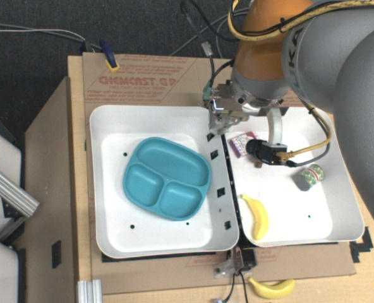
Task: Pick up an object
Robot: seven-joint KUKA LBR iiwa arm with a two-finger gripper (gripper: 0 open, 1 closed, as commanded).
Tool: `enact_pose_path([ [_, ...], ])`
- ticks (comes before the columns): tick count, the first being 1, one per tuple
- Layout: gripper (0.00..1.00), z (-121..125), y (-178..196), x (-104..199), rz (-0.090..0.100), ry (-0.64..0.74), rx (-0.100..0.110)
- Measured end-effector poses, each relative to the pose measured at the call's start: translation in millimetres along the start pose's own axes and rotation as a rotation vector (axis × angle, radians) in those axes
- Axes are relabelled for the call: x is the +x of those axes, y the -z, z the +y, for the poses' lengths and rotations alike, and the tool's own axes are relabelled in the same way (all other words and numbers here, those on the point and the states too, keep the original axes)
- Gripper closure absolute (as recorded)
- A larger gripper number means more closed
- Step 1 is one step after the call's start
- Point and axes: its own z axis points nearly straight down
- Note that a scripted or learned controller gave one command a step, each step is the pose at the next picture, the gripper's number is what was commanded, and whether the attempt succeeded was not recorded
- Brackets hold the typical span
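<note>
Gripper (pixel 220 117) at 11 o'clock of right bin (pixel 301 219); hangs over the back rim beside the divider. Cannot tell whether shut or apart.

Candidates in right bin:
- purple packet (pixel 241 142) at 10 o'clock, just beside gripper
- green-grey can-like item (pixel 308 177) at 3 o'clock
- banana (pixel 258 216) at 7 o'clock, near front wall

Left bin (pixel 111 144): teal divided plate (pixel 165 177), central.

Second banana (pixel 272 288) outside bins, at 6 o'clock on bench edge.
</note>
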Motion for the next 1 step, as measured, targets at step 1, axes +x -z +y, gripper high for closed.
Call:
enact_pose_path([
  [1, 1.0, 42.1, -17.8, 22.6, -0.001, -0.002, -0.003],
])
